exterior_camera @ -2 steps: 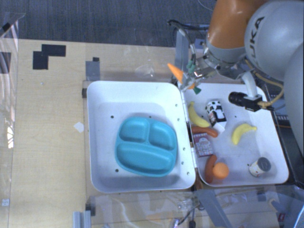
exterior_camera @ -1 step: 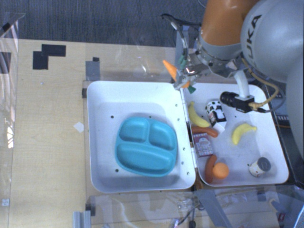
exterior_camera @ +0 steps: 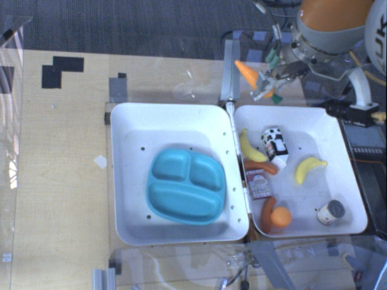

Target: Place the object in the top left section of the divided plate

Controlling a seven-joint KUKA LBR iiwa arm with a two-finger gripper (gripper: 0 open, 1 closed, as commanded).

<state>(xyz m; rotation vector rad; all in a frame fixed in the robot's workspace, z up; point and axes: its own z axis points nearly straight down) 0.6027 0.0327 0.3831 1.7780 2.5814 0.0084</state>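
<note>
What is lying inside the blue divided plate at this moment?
Nothing: all three sections of the blue divided plate show bare. The carrot is between the gripper jaws, above the bins.

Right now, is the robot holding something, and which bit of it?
Yes. The gripper holds an orange carrot by its lower, narrow end, up above the bins' far edge.

Pale wooden bench (exterior_camera: 66, 162), two white bins side by side.
Left bin (exterior_camera: 130, 162) touches right bin (exterior_camera: 347, 180); black marker (exterior_camera: 60, 70) near the far-left corner.
</note>
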